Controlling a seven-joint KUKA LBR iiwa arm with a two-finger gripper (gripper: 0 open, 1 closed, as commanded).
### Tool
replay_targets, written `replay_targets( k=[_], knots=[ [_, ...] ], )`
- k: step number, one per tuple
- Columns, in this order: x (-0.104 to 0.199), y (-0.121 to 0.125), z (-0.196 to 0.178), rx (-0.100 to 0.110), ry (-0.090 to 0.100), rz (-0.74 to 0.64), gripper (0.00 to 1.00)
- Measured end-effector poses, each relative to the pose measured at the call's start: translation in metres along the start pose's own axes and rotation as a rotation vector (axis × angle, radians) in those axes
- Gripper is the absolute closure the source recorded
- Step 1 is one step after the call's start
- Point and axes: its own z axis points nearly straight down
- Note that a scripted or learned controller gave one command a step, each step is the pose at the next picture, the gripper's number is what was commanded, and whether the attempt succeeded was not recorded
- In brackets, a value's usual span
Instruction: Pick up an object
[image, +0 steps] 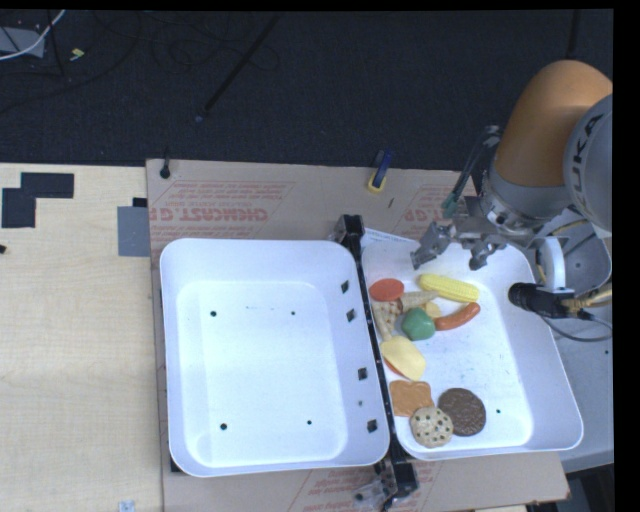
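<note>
gripper (455, 243) above right bin's (545, 400) far edge | fingers apparently spread, holding nothing | yellow corn (449, 288) just below, untouched | pick not yet made

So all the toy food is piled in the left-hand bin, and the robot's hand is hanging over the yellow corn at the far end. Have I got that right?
Not quite. The toy food lies in the right bin, not the left one, as the camera view shows. The rest holds: the hand hangs over the far end of that bin, just above the yellow corn.
</note>
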Motion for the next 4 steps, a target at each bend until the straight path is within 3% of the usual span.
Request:
replay_targets(
  k=[1,3,4],
  knots=[
    [0.014,0.003,0.088,0.006,0.001,0.000,0.00],
    [0.012,0.004,0.083,0.001,0.000,0.002,0.00],
    [0.011,0.004,0.073,0.002,0.001,0.005,1.00]
  ],
)
